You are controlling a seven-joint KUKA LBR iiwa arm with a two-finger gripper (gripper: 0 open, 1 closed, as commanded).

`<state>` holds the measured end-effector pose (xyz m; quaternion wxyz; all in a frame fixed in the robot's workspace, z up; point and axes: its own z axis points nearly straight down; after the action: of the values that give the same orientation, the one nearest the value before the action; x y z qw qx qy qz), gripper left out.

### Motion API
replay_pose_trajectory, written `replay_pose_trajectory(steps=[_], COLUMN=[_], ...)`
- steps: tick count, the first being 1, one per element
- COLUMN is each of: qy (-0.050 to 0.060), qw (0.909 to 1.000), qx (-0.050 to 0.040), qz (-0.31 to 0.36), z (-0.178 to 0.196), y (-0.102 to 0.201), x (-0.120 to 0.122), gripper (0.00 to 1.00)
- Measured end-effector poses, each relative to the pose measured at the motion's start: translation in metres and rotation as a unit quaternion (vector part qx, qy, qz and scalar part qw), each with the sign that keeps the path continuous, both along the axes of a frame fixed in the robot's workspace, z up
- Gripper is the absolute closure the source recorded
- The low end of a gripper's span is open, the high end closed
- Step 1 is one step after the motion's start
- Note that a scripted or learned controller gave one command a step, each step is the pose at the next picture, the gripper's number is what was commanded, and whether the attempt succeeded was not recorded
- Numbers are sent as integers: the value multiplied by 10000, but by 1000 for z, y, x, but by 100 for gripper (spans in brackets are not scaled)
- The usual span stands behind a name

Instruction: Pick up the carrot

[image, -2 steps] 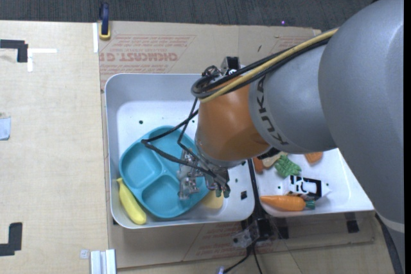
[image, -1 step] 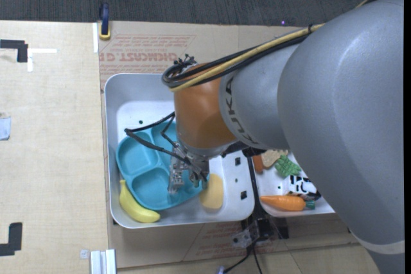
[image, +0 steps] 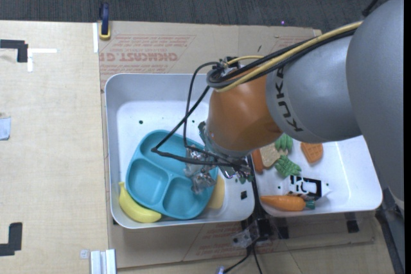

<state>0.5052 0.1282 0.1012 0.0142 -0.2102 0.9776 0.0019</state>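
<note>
Down over the left bin (image: pixel 122 106), the claw (image: pixel 200 181) hangs above the right-hand part of the blue tray (image: pixel 151 183), near that tray's lower right corner. Its metal tip is small and tangled with black cable (image: pixel 186 125), so whether it is released or clenched cannot be told, and nothing can be made out in its grip. Relative to the tray, a yellow banana (image: pixel 136 210) curls along the lower left edge, and a pale rounded piece (image: pixel 218 196) sits just beside the right edge. The carrot (image: pixel 284 203) lies well to the right of the tray, in the right bin (image: pixel 347 199) near its front wall, apart from the claw. Beyond the carrot sit a green leafy toy (image: pixel 287 167) and an orange slice-like piece (image: pixel 312 152).
</note>
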Motion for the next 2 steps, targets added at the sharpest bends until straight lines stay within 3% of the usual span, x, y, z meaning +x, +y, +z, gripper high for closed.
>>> replay_pose_trajectory(steps=[1, 2], qy=[84, 51], qw=[9815, 9813], qx=[-38, -35], qz=[1911, 1922], z=[-2, -6], y=[-5, -5], x=[58, 58], gripper=[100, 0])
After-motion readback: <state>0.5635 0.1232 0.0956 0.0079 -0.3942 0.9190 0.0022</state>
